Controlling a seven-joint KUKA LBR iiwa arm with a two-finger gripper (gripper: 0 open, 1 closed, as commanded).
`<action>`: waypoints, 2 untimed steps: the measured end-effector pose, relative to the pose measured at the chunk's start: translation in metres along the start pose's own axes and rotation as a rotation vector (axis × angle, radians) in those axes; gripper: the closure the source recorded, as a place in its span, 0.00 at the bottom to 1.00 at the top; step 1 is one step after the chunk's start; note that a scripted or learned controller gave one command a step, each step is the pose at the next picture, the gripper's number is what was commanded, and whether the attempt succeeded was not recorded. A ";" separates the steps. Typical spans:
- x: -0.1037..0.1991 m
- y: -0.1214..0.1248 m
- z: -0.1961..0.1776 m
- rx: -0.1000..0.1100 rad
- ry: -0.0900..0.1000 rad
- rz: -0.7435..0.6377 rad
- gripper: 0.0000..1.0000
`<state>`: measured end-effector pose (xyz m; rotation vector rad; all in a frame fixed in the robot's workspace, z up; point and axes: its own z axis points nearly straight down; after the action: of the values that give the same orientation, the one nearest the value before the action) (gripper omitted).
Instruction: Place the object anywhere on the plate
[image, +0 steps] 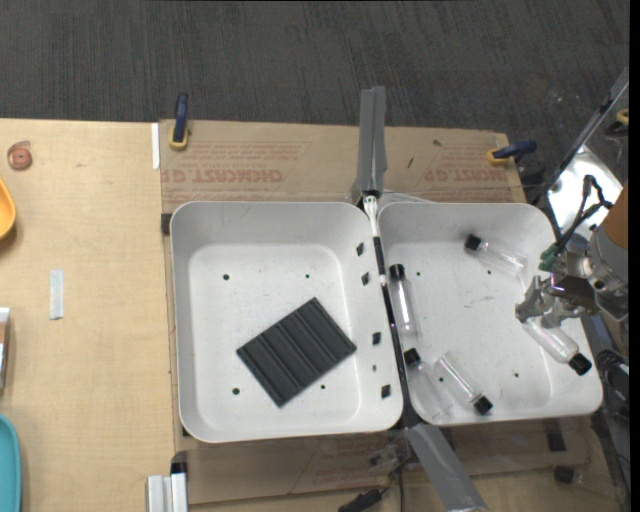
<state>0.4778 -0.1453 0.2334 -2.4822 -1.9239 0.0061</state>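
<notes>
Arm cut off at right edge; gripper (535, 308) low over the right bin (440, 225), its fingers a blur of metal — could not tell whether spread or closed, nor whether anything sat between them. Just beside it lay a clear tube with a black cap (562, 350), hard to make out against the white. Three more tubes in that bin: one near the back (492, 253), one along the divider (400, 297), one at the front (462, 385). Dark ribbed plate (296, 351) lay aslant in the left bin (200, 260). Bins sat on brown cardboard (240, 165) — red printing there upside down, not legible. Clamps (180, 120) held the cardboard's back edge; dark carpet beyond.
</notes>
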 end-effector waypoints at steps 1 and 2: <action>0.075 0.009 0.028 0.003 0.001 -0.030 1.00; 0.146 -0.019 0.007 -0.001 0.000 -0.187 1.00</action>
<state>0.4962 0.0012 0.2258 -2.2915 -2.1478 0.0049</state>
